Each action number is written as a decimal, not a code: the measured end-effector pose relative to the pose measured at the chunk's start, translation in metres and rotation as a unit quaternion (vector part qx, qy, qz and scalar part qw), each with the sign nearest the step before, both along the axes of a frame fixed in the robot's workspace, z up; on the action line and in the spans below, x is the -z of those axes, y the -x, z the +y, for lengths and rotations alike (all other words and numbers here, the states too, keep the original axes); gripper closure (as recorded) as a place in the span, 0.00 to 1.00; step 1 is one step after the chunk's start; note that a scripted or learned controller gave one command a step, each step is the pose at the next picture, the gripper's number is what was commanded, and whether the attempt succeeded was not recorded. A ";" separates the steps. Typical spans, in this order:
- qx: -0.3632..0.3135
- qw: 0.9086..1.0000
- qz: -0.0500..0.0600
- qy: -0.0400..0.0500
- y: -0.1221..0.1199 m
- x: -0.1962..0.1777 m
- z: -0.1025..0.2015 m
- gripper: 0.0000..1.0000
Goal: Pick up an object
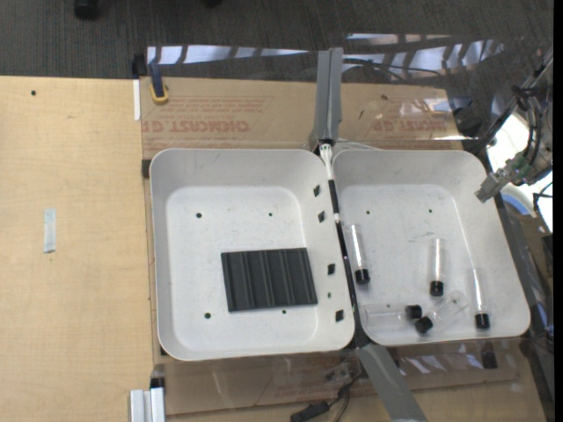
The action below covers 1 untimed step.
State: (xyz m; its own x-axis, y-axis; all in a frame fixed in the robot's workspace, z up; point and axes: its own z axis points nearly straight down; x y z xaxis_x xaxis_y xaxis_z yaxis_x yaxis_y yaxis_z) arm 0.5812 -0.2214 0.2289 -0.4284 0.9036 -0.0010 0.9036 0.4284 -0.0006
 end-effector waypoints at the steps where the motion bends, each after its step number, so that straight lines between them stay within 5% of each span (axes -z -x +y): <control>1: -0.001 1.000 -0.001 0.001 -0.001 -0.009 0.000 1.00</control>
State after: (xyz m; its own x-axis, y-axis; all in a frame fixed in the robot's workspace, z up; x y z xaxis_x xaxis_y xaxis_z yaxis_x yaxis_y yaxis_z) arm 0.5821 -0.2214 0.2378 -0.4296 0.9030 -0.0032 0.9030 0.4296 0.0000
